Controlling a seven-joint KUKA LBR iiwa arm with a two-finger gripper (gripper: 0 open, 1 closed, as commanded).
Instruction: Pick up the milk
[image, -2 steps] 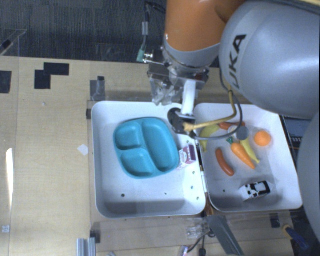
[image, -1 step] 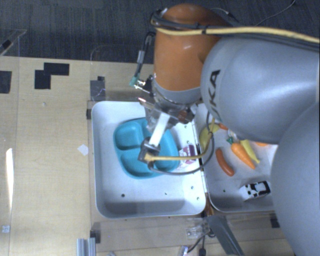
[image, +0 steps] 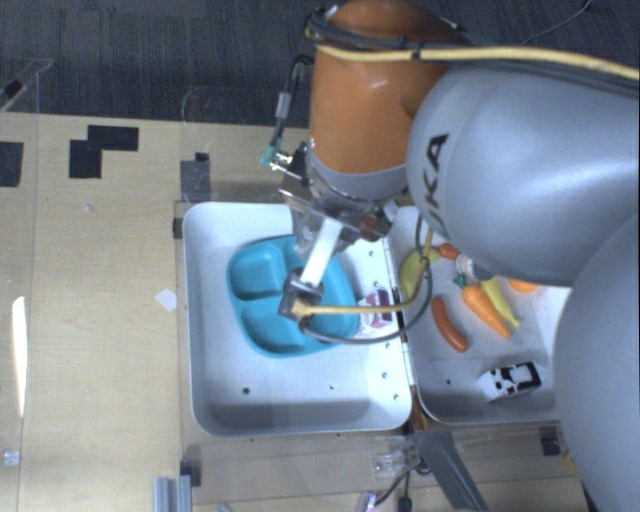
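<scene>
A small white carton with black patches (image: 515, 377), which looks like the milk, lies in the right bin (image: 480, 405) near its front. My gripper (image: 343, 222) hangs under the orange wrist band over the back of the left bin (image: 215, 300), above a blue divided plate (image: 262, 290). It is well to the left of that carton and apart from it. A small white thing with dark red print (image: 378, 300) sits at the left bin's right wall, partly hidden by the cable.
The right bin also holds an orange carrot (image: 483, 308), a red-orange sausage (image: 449, 324) and a yellow piece (image: 411, 270). The grey arm covers much of the right bin's back. The left bin's front floor (image: 300, 385) is bare white.
</scene>
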